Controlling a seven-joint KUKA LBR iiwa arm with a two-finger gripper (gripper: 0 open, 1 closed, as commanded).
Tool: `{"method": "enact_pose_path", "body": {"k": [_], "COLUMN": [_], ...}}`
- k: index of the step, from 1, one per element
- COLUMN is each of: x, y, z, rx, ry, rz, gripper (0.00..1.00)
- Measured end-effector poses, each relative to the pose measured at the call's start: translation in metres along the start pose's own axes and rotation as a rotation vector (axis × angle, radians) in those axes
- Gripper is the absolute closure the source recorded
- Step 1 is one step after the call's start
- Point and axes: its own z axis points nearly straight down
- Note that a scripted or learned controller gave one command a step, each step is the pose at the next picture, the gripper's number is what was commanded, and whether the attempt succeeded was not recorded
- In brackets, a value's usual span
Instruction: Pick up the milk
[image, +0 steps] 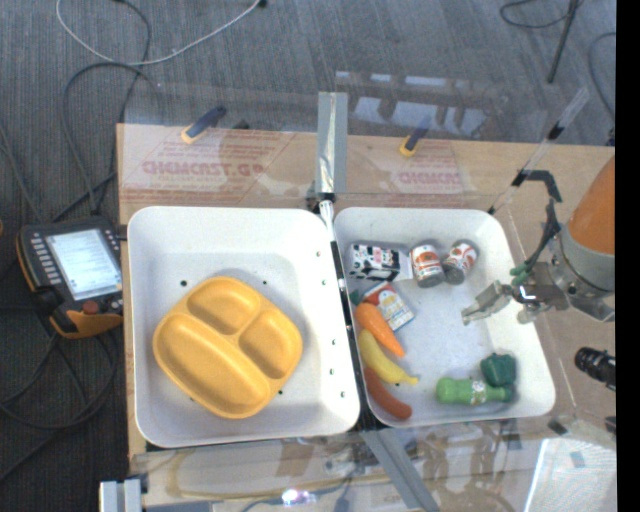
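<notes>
While the grey arm with its orange band (600, 215) leans in from the right edge, its two-finger gripper (490, 303) hangs over the right side of the right-hand shallow white bin (520, 255), with nothing seen between the fingers; whether those fingers are spread or pressed together cannot be told from this slanted view. The small black-and-white cow-patterned milk carton (374, 261) lies on its side in the upper left corner of that same bin, close to the wall that divides the two bins and well apart from the gripper. Just right of the carton sit two small red-and-white tin cans (443, 263), side by side. Below the carton lie a small flat packet with a printed label (396, 309), an orange toy carrot (379, 328), a yellow toy banana (386, 364) and a red-orange toy sausage (388, 397), all crowded along the bin's left wall. A green plastic bottle (468, 391) lies near the lower right corner, touching a dark green block (499, 369). The left-hand shallow white bin (160, 240) holds a yellow plastic tray with three compartments (228, 345)
</notes>
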Motion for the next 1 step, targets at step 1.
{"method": "enact_pose_path", "body": {"k": [1], "x": [0.0476], "y": [0.0644], "z": [0.0919], "rx": [0.0], "ry": [0.0], "rz": [-0.127], "gripper": [0.0]}}
